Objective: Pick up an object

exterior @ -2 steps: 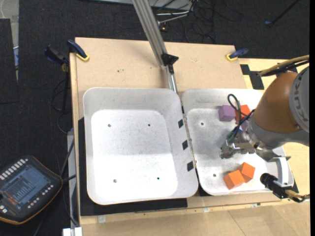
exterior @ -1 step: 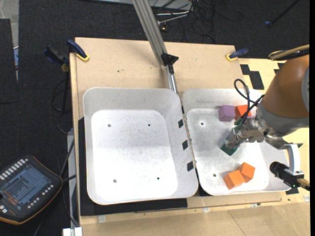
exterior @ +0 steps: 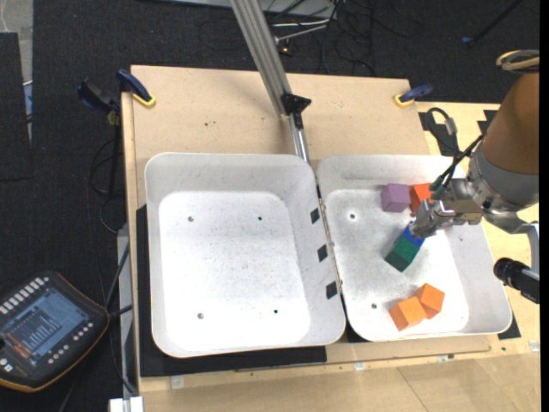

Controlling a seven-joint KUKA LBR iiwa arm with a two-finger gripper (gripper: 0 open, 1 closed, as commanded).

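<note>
The right bin holds several blocks. A purple block and a red-orange block sit side by side near its back. A blue block leans against a green block in the middle. Two orange blocks lie together near the front. My gripper reaches in from the right and hangs directly over the blue block, its tip at that block's upper edge. The gripper's body hides whether it touches the block.
The left bin lies beside the right one. A slanted metal pole runs from the top down to the bins' shared edge. Blue-and-yellow clamps grip the bench's back corners. A teach pendant lies at lower left.
</note>
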